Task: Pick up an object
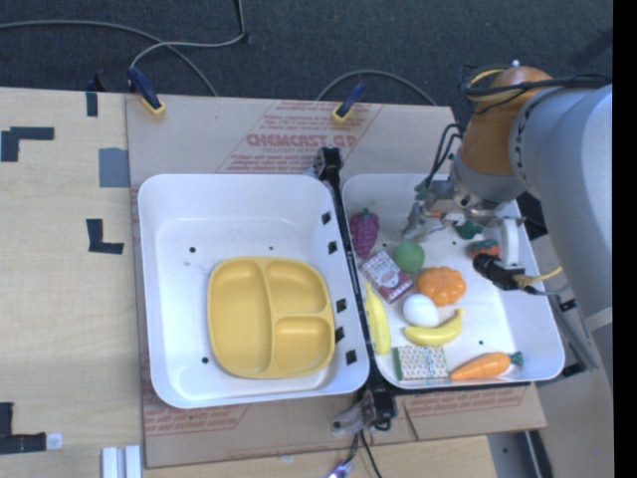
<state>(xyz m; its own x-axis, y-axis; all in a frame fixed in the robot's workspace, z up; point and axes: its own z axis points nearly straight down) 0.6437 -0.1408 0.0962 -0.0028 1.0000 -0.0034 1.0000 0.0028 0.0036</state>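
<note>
Right bin packed, left bin roomy

The gripper [430, 217] hung over the right bin's [537, 352] far edge; couldn't tell its jaws' state. Green ball [408, 257], egg [420, 311], banana [435, 331], carrot [481, 367] crowded there. Left bin [164, 267] held a yellow tray [269, 317].

The arm [557, 147] runs out of frame at the right, its bulk covering the right bin's [542, 352] far corner. The end effector [443, 217] is too small and cluttered to read. Print on the small packet [386, 275] stays illegible.
</note>
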